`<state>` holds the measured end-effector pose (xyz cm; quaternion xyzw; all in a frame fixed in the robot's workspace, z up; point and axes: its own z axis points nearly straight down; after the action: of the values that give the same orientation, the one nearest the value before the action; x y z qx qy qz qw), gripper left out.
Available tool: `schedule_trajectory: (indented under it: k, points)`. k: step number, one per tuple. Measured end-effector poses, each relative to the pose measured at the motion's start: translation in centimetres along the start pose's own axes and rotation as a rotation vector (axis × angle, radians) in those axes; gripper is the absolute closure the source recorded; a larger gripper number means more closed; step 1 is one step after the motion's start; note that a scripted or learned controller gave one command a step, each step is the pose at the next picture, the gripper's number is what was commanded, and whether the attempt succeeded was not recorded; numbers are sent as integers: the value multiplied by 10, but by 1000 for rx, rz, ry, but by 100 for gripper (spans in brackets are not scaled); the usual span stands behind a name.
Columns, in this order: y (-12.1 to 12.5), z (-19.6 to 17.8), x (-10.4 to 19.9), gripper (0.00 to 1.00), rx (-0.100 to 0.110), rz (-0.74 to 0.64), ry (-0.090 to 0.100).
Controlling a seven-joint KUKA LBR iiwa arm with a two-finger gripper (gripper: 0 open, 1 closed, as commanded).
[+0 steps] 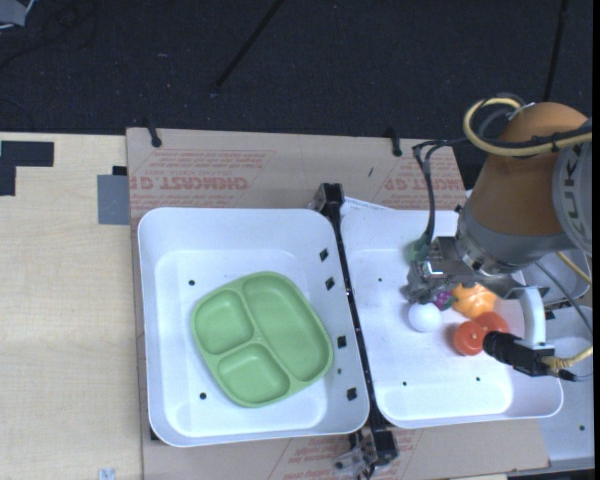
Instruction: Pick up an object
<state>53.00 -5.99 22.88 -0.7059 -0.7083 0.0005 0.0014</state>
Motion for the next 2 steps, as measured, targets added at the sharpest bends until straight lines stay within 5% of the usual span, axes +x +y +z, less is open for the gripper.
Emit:
schedule_trajectory:
  k: [2]
  points:
    - [42, 5, 96, 100, 0, 0, 0]
